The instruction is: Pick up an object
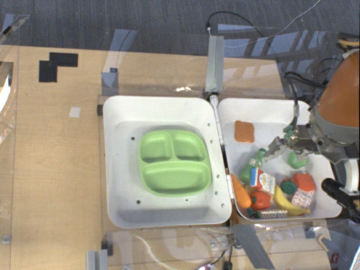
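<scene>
Two-finger metal gripper point(277, 148), jaw state indiscernible, hovers in right shallow white bin point(264, 112) above crowded toy-food pile point(273, 190); risk: tight packing may cause a glancing or multi-item grab.

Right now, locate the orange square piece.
The orange square piece lies in the right bin, toward its back left, apart from the toy pile nearer the front.
</scene>
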Controlling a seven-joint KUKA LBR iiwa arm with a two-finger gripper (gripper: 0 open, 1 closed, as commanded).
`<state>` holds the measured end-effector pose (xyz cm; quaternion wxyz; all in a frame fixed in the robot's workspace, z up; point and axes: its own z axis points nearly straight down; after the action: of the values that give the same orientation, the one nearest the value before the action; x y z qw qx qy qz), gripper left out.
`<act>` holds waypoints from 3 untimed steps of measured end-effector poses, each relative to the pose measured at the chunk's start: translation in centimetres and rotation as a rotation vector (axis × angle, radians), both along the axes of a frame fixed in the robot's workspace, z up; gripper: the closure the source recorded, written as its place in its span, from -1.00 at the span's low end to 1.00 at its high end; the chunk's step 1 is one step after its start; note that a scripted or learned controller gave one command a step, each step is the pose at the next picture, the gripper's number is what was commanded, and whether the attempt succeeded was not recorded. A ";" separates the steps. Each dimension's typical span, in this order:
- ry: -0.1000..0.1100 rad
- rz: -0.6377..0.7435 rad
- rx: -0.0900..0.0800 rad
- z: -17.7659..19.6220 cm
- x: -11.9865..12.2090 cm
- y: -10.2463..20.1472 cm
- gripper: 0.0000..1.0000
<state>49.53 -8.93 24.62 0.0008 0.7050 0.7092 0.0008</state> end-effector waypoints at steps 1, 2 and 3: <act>0.004 -0.168 0.001 -10.4 -0.6 -2.6 -1.00; -0.010 -0.190 0.000 -15.7 8.5 -5.4 -1.00; 0.042 -0.096 -0.002 -16.1 16.6 -4.8 -1.00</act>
<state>66.09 -13.72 8.57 -0.0132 0.7379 0.6746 -0.0146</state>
